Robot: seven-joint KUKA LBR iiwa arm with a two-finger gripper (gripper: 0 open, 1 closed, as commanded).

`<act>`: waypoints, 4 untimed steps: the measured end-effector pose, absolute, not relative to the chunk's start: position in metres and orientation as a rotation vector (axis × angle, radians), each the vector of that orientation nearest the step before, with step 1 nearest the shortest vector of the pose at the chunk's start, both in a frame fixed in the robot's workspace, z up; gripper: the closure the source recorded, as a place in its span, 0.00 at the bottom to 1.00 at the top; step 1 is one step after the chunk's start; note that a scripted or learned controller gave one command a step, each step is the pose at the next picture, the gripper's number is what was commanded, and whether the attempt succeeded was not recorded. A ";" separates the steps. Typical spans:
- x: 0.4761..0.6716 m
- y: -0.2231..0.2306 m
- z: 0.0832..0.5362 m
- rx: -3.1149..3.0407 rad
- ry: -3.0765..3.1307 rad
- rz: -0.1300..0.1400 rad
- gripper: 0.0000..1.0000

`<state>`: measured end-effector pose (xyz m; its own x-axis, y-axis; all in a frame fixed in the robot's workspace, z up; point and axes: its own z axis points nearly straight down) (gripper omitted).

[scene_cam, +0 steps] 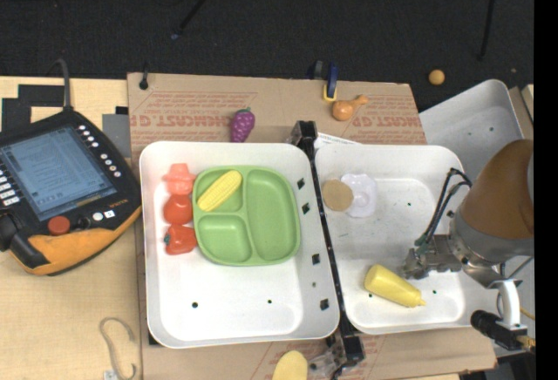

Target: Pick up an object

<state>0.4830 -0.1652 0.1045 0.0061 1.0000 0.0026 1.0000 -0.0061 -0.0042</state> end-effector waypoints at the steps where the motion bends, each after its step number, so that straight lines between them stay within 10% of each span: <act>1: 0.489 -0.175 0.158 -2.224 -2.221 -0.001 1.00; 4: 0.510 -0.132 0.231 -2.216 -2.224 -0.002 1.00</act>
